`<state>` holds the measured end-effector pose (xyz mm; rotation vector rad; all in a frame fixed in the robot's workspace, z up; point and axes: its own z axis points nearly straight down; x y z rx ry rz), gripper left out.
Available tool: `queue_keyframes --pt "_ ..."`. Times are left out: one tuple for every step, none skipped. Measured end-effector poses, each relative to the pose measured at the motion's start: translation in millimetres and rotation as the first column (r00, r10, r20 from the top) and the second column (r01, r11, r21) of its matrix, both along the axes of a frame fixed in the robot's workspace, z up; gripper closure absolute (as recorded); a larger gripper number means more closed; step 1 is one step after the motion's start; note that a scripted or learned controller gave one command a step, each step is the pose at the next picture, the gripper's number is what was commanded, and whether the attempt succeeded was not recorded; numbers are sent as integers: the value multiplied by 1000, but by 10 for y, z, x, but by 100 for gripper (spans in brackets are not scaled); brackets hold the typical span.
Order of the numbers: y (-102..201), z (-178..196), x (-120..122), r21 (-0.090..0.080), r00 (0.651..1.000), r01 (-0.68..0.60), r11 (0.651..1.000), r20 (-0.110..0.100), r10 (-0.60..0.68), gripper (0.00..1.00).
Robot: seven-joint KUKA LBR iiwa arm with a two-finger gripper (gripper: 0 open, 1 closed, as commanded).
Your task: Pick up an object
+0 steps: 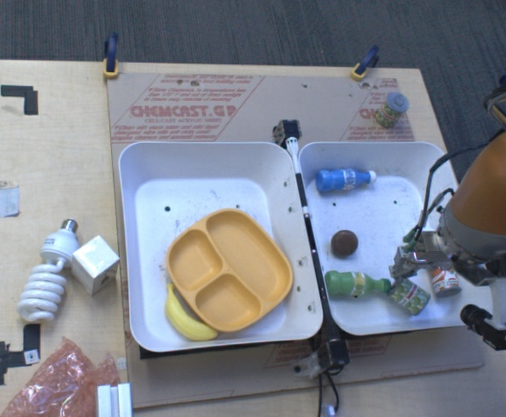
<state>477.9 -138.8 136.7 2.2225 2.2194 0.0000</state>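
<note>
I see the gripper [406, 266] low in the right bin [383, 320], near its right wall, just above a small green can [409, 295] beside a green bottle [355, 283]. A brown ball [345, 243] and blue bottle [343, 179] lie farther back. The left bin [140, 233] holds an orange divided tray [228, 269] over a banana [186, 319].

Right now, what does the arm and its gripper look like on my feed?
The grey arm carries a bulky orange band above the wrist, with thin dark cables looping alongside. The gripper is a small, dull grey metal assembly at the tip.
</note>
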Motion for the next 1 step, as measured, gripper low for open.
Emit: queue_keyframes --pt "538 557 630 -1 1000 -2 1000 1 2 0"
